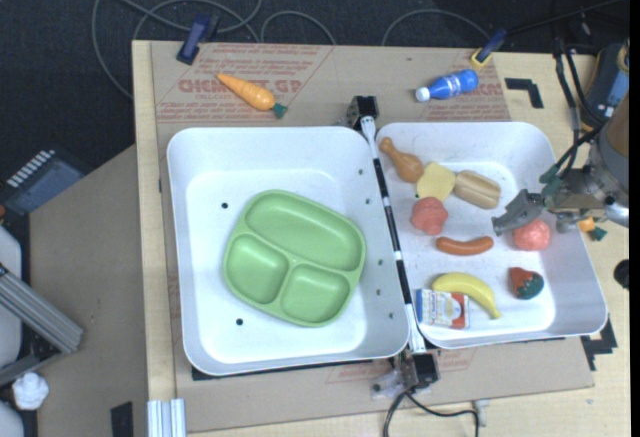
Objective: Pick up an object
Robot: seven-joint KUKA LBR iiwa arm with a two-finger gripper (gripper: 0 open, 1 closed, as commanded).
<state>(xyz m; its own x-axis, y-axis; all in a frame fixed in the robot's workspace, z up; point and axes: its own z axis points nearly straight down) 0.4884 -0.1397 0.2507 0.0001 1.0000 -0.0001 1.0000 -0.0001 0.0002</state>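
Grey arm (610,140) reaches from right; tool (527,216) low over right bin (575,310), fingers apart, beside pink ball (533,235).

Small round pink-red fruit (533,235) lying in the right bin, near its right wall, just beside the gripper's fingers, strawberry (525,283) below it, red sausage (465,245) to its left

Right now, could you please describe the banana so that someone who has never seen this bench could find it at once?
Look in the right-hand white bin, the one crowded with toy food, and go to its near edge. The banana lies there, just behind the small milk carton and in front of the sausage. It is the only curved, bright yellow piece among them.
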